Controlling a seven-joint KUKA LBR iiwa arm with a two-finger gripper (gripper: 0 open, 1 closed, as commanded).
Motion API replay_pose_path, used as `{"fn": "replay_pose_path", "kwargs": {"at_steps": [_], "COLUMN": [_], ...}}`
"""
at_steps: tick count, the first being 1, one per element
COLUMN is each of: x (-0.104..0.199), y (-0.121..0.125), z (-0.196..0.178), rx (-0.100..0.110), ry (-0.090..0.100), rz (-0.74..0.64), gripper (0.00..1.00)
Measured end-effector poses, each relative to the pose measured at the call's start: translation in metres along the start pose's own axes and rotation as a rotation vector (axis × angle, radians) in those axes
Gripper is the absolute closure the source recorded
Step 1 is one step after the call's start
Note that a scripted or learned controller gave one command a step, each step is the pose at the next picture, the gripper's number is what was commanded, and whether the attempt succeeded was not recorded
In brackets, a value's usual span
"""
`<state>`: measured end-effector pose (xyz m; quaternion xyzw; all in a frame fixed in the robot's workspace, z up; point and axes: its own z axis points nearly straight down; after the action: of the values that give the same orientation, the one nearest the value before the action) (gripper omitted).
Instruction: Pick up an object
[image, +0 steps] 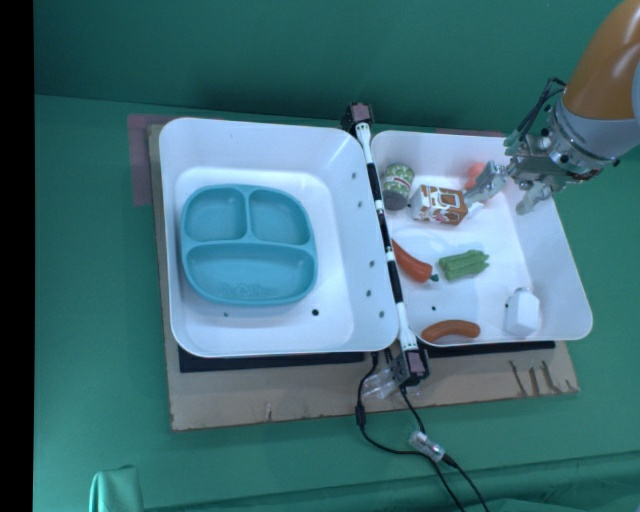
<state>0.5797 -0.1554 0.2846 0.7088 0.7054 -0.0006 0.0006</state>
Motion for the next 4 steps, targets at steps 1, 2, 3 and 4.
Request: {"fn": "replay_pose_path", "kwargs": {"at_steps": [1,2,3,4], "x": [0.039,0.049,0.047,0.083], "y": [-0.030,-0.063,-0.062,-0.096], "z": [0.095,0.099,0.088,0.006], "rx": [-0.005,-0.029,-0.032,-0.001], "ry": [-0.001,-0.009,-0.011,0.000], "rz": [0.000,0.001,0.007,0.000], "gripper": [0.00,0.00,1.00,1.00]}}
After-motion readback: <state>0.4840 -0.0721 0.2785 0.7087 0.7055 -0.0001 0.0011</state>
